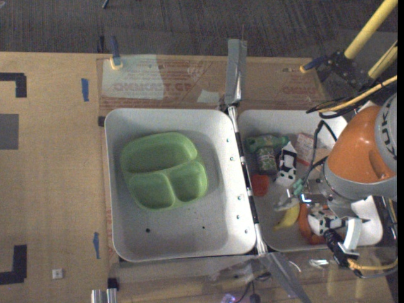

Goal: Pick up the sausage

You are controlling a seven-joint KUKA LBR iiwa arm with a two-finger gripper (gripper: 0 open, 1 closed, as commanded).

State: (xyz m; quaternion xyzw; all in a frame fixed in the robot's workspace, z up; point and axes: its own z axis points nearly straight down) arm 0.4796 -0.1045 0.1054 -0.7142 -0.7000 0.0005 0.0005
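Several toys crowd right bin; green tray sits left

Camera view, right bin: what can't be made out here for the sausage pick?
- Gripper: its fingers blur into the clutter; open or shut unclear.
- Orange-red item under the gripper: partly covered, so whether it is the sausage is unclear.
- Right bin: the arm hides its right side.

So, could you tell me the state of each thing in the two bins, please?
Green divided plate: upright, flat in the left bin, nothing on it.
Banana: lying in the right bin.
Cow toy: lying in the right bin.
Green packet: lying near the far wall.
Gripper: low over the right bin.
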